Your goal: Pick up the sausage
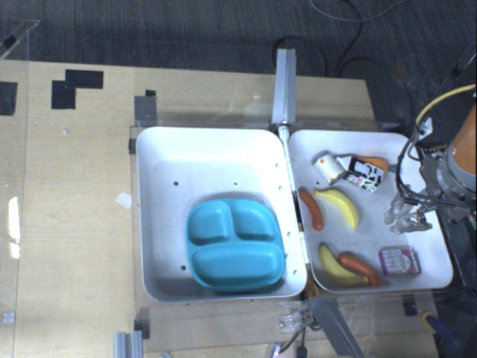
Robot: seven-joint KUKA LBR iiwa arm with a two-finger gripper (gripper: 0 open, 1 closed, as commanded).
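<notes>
A reddish-brown sausage point(311, 207) lies at the left side of the right bin point(440, 278), close to the divider, with a yellow banana point(340, 206) just to its right. A second sausage point(359, 266) rests against another banana point(333, 265) near the bin's front edge. My gripper point(408, 219) hangs over the right side of this bin, well to the right of both sausages. It is open with nothing between its fingers. The grey arm with its orange band point(463, 149) comes in from the right edge.
A purple packet point(397, 260) lies just below the gripper. At the back of the right bin are a white cup point(327, 167), a black-and-white box point(364, 176) and an orange piece point(375, 162). The left bin point(164, 200) holds a blue sectioned plate point(235, 243).
</notes>
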